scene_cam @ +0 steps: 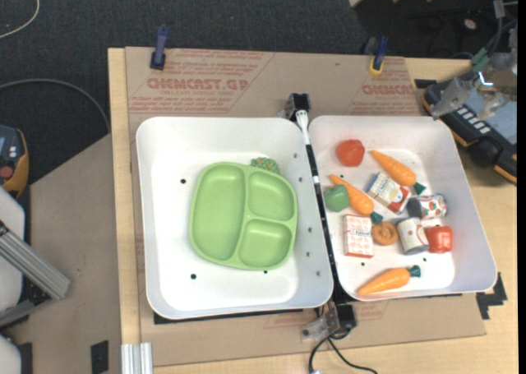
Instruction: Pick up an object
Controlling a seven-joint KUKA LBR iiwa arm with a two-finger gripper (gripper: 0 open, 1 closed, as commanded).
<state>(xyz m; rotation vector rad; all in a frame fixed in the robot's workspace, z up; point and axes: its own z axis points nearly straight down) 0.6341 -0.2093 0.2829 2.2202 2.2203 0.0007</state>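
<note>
**Pick: choosing a target, no grasp yet**

Target candidates all lie in the right bin [468, 200]. Best bet, in my judgement: the lone carrot [385, 280] near the front wall, lying apart from the rest, long axis roughly left-right. Plan: come straight down, close across its narrow width near the middle, and keep off the wall just beside it.

Second choice: the tomato [350, 152] at the back-left, also free-standing, but round and likely to roll out of a pinch.

Avoid the middle cluster: the box [357, 235], can [411, 235], carton [386, 190], pepper [336, 198] and two more carrots touch or nearly touch, so a descent there risks a nudge or a double grab.

Claw state: cannot tell. Grey hardware [464, 109] beyond the right bin is too unclear to read.

Surface: smooth, shallow white bins, so things may slide. The left bin [164, 200] holds a green divided plate [243, 214].

Room: a board [205, 76] clamped to the bench, dark carpet behind, cables about.
</note>
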